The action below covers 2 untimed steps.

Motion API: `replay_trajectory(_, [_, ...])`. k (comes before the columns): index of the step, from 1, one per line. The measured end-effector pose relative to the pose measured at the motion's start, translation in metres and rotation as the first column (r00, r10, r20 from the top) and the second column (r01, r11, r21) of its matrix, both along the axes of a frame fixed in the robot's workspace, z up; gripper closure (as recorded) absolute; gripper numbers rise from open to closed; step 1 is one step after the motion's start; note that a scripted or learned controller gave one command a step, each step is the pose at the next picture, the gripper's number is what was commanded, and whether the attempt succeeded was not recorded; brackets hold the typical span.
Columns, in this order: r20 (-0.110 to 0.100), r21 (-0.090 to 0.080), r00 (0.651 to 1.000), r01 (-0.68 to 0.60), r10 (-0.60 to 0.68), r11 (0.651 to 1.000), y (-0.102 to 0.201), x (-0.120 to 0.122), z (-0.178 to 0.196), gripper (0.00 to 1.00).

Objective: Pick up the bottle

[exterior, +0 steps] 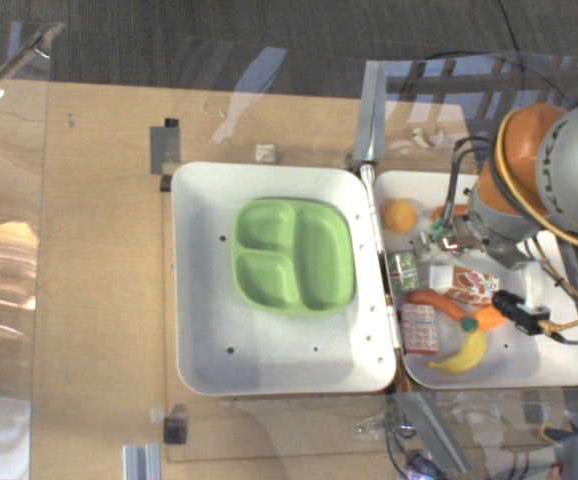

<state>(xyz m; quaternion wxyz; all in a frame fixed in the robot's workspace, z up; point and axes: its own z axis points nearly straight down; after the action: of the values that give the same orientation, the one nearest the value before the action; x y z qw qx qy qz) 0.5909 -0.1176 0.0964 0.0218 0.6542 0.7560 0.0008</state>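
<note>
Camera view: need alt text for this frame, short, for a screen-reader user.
A grey robot arm with an orange band reaches from the right, its gripper low over the right bin, which holds an orange, a banana, a carrot and small packets. The left bin holds a green divided plate.

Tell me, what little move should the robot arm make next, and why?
Probably lower a bit onto the pile. The gripper hangs over the right bin, above the toys near the orange ball and carrot. I can't pick out the bottle for sure, so it should go down slowly.
</note>
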Motion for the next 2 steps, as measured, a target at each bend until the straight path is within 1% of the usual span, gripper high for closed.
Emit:
replay_trajectory(1, [-0.013,0.014,0.966,-0.258,0.259,0.966,0.02,0.033,-0.002,0.0])
replay_trajectory(2, [-0.006,0.017,0.969,-0.247,0.247,0.969,0.021,-0.05,-0.001,0.0])
